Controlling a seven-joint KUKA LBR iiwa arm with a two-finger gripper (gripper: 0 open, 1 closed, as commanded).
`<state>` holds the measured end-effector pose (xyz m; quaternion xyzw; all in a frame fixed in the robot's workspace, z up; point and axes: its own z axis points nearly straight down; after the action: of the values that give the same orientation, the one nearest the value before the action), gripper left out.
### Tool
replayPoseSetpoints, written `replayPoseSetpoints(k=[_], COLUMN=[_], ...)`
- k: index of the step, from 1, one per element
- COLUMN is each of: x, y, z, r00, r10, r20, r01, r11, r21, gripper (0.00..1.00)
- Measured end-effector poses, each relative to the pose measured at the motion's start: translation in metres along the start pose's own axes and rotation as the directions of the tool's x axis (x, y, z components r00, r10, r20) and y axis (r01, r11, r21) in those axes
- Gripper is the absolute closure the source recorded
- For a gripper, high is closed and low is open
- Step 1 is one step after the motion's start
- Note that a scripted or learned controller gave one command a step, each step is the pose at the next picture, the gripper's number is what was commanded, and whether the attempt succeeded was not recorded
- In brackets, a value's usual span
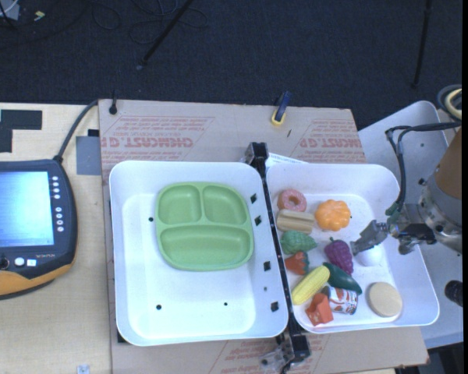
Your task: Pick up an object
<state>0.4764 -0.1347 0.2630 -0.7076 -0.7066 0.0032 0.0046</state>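
My gripper (369, 238) hangs over the right bin (409, 310) nr its right side — can't tell how far open, nothing visibly held — w/ the purple grapes (339, 253) just to its left, round cookie (384, 298) below.

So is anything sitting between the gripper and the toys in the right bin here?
Nothing visible. The gripper is over the right bin, with bare white floor between it and the purple grapes, the nearest toy, to its left. The orange pumpkin and beige round piece also lie uncovered.
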Motion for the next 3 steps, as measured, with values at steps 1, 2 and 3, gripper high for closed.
replayPoseSetpoints(k=[1, 2, 3], x=[0.000, -0.006, 0.000], y=[0.002, -0.006, -0.007], z=[-0.004, 0.049, 0.112], r00=[1.000, 1.000, 1.000], r10=[-0.002, -0.002, -0.002], r20=[0.002, 0.000, -0.002], r01=[0.002, 0.002, 0.002], r11=[1.000, 1.000, 1.000], r21=[-0.010, -0.004, -0.001], gripper=[0.00, 0.00, 0.00])
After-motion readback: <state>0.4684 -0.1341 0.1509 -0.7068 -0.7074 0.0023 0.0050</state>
